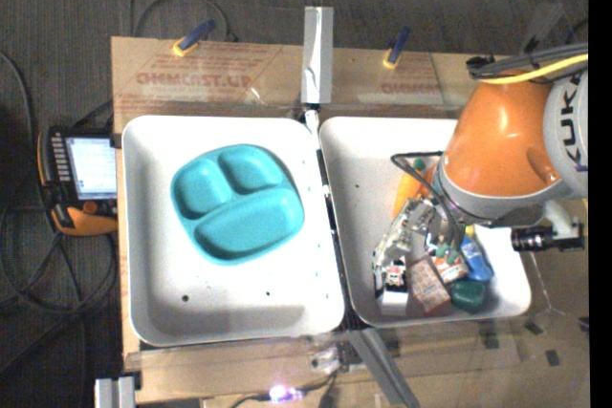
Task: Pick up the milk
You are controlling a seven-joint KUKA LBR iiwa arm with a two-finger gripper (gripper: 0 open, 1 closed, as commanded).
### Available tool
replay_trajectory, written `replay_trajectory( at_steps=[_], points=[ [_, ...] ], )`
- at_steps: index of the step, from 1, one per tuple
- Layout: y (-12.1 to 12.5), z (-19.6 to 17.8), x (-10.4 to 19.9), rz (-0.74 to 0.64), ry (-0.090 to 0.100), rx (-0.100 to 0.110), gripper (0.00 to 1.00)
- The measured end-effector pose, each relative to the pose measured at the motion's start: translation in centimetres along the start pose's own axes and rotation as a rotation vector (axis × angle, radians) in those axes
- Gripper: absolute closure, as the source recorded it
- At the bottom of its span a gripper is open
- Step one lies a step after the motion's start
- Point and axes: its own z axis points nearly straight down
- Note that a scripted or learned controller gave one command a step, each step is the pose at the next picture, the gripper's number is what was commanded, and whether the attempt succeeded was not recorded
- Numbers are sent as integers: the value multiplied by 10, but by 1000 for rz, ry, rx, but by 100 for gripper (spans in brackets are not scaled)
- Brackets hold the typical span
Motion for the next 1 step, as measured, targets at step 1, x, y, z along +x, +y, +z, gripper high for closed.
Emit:
replay_trajectory(
  at_steps=[1],
  points=[
    [0,0,0,0,1,-1,0]
  ],
)
